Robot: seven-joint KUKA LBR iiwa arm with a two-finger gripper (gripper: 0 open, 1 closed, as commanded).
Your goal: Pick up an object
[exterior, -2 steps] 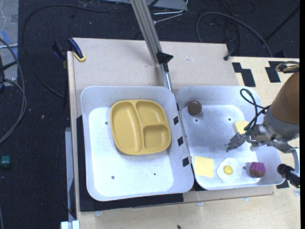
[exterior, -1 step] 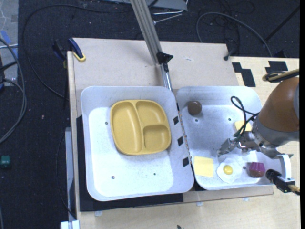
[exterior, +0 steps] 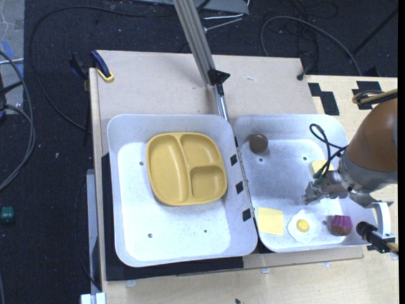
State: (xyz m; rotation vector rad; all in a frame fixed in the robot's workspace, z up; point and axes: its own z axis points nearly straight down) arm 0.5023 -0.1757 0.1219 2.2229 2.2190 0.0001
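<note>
Camera view: cheese slice (exterior: pixel 271 221) diamond-wise, flat.

I have one camera, fixed high above the bench (exterior: pixel 266 87), and it looks down at a slant. The far edge of the bench is at the top of my picture, and the near edge at the bottom. The camera is not close: both white bins fit in the frame, the left bin (exterior: pixel 126 189) and the right bin (exterior: pixel 285 154), with dark floor (exterior: pixel 44 138) and cables around. The arm (exterior: pixel 380 144) enters from the right side.
</note>
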